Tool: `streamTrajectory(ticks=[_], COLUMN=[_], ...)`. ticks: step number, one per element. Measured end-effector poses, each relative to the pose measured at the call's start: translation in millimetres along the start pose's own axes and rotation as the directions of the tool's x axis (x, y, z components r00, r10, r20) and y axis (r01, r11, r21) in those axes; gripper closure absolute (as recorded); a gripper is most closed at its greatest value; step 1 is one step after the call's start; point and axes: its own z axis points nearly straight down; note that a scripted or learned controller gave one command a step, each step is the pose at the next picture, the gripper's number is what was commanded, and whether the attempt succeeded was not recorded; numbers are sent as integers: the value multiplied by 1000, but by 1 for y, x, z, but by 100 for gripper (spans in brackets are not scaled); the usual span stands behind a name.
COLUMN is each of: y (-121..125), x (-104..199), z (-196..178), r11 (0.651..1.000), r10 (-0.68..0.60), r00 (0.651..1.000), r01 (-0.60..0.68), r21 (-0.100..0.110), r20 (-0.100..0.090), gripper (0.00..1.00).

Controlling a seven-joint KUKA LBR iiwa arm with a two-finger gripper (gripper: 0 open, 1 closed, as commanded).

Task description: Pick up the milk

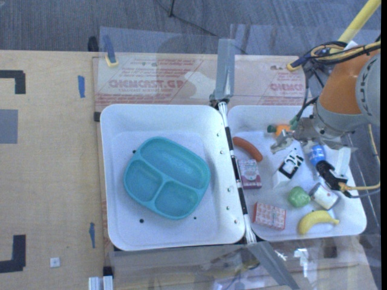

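Two white bins sit side by side on the tabletop. The left bin (115, 132) holds a teal divided plate (167, 177). The right bin (254, 116) holds a hot dog (248, 148), banana (317, 221) and a small milk carton (323, 196) at lower right. The end effector (296, 139) hovers at its top; I cannot tell its grip.

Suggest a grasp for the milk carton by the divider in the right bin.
Take the milk carton across its mid-body, straight from above: it appears to lie flat, longer front-to-back than across. The bin wall crowds its divider side and the sausage its far end, so clearance looks tight.
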Motion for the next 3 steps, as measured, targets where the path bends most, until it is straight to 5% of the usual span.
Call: streamTrajectory(ticks=[1,2,3], y=[-14,-15,-14], x=[-24,-30,-21], z=[12,2,3], r11=[1000,1000,1000], r10=[19,23,14], r00=[1000,1000,1000], r01=[-19,-23,-14], r21=[-6,-7,-3], r20=[-24,-11,-24], gripper=[0,100,0])
